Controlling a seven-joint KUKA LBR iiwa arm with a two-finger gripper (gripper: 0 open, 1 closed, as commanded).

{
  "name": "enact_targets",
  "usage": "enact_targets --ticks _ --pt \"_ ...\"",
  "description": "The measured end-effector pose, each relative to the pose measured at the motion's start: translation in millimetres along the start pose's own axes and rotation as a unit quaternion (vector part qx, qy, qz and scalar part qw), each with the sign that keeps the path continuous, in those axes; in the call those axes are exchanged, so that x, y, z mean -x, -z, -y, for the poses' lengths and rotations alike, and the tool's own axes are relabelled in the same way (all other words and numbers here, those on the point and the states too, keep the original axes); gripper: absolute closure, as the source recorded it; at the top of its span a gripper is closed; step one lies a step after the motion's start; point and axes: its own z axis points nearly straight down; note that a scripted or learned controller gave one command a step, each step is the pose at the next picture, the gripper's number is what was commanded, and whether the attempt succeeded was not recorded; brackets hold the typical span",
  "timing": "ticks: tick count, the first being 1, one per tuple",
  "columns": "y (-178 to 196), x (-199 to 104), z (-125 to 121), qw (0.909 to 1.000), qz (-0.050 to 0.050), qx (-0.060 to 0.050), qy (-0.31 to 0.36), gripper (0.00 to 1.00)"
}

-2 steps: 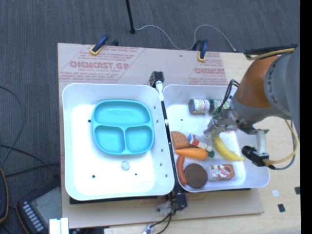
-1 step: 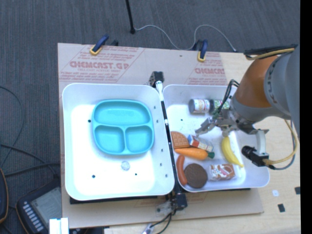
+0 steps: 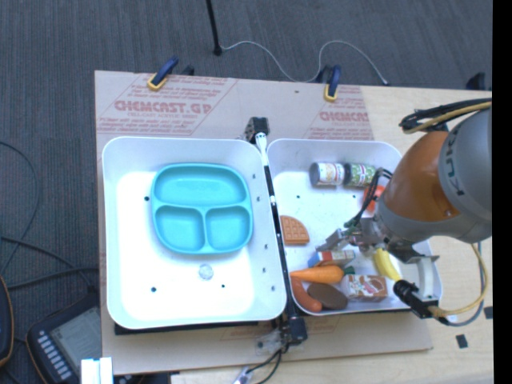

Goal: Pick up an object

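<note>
Two white bins sat side by side on the counter. Over the right bin, the tool hung low; whether it was spread or pressed together, I couldn't tell. Just below it lay a carrot, with a waffle to its left and a jar above.

I saw dark grey carpet around the bench, a thin black pole rising beyond its far edge, and black cables trailing left.
</note>
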Motion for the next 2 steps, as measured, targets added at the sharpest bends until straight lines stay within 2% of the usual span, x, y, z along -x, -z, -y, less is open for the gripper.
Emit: enact_targets --ticks 1,2 --pt "10.4 0.7 -0.8 1.0000 0.000 0.001 -0.001 1.00" --pt "10.2 0.6 -0.7 1.0000 0.000 0.001 0.000 0.00"
